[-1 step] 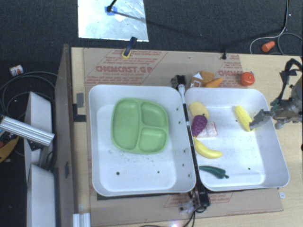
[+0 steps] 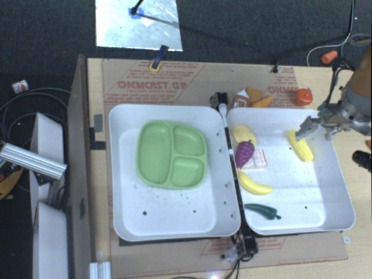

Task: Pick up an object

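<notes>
My gripper (image 2: 318, 131) hangs at the right bin's (image 2: 340, 192) far right side, open with nothing between its fingers. Just below and left of it a yellow corn cob (image 2: 301, 146) lies on the bin floor. Along the bin's left wall sit a yellow lemon-like fruit (image 2: 244, 134), a purple grape bunch (image 2: 244, 153), a small white and pink card (image 2: 258, 160) and a banana (image 2: 254, 184). A dark green pepper (image 2: 263, 211) lies near the front edge.
The left bin (image 2: 119, 173) holds a green divided plate (image 2: 172, 154). Behind the right bin, on the cardboard, lie an orange carrot piece (image 2: 261, 100) and a red-orange ball (image 2: 303, 96). The arm (image 2: 357, 92) stands over the bench's right edge.
</notes>
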You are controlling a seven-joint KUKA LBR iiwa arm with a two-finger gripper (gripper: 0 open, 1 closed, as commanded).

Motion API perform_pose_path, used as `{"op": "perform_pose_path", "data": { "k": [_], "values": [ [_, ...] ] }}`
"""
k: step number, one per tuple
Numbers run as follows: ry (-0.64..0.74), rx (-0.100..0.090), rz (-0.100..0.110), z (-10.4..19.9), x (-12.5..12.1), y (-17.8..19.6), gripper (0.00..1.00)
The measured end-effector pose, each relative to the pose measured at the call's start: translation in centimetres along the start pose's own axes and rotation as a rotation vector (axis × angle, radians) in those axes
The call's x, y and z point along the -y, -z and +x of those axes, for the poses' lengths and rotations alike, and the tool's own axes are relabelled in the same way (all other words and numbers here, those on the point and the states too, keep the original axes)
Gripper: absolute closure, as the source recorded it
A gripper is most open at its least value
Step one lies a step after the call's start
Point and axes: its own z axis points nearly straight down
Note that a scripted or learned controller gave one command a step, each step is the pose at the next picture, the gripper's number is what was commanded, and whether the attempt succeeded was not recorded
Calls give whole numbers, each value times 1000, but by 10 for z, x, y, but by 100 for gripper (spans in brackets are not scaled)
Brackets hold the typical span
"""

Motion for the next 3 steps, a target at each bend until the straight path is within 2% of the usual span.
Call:
{"op": "perform_pose_path", "data": {
  "k": [1, 2, 3],
  "values": [
    [0, -1, 0, -4, -37, -20, 0],
    [-1, -1, 0, -5, -49, -21, 0],
    [-4, -2, 1, -5, -43, 2, 0]
  ]
}}
